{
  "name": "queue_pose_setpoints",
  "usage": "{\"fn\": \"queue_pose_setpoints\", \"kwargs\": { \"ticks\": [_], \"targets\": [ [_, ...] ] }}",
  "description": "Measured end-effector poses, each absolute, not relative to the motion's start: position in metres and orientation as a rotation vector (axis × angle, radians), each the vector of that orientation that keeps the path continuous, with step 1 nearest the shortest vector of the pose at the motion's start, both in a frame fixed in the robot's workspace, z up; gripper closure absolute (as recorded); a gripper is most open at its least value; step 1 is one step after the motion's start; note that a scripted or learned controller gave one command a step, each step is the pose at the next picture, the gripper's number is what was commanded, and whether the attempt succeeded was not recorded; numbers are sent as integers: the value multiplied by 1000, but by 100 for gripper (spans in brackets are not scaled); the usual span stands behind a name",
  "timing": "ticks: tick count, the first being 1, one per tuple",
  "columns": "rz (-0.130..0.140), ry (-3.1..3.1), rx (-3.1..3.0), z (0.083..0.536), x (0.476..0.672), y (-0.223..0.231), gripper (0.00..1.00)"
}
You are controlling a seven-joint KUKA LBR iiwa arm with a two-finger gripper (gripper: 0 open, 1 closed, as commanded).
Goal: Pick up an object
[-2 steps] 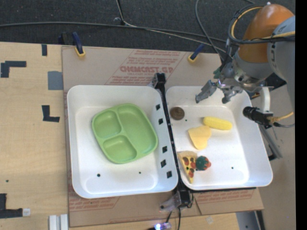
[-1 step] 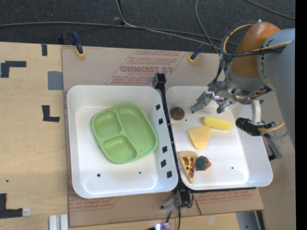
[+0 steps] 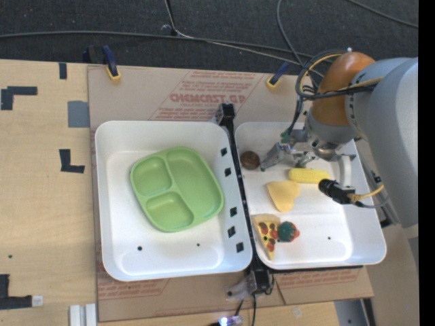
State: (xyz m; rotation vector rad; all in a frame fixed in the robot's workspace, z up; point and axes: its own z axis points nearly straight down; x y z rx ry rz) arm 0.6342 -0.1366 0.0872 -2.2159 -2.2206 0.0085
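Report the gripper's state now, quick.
Gripper: over the right bin, near the corn cob; open or shut cannot be told.

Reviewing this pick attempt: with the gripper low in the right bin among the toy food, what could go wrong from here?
The gripper sits between the brown ball and the corn cob, over neither, so closing here might catch nothing. The corn cob and cheese wedge lie close together; a descent could nudge one aside. The round ball may roll toward the bin divider if bumped.
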Motion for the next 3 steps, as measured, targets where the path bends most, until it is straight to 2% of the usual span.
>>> {"fn": "queue_pose_setpoints", "kwargs": {
  "ticks": [1,2,3],
  "targets": [
    [3,-2225,-2221,86,635,-136,0],
    [1,-2228,-2221,96,635,-136,100],
    [-4,-2226,-2221,152,645,-130,100]
  ]
}}
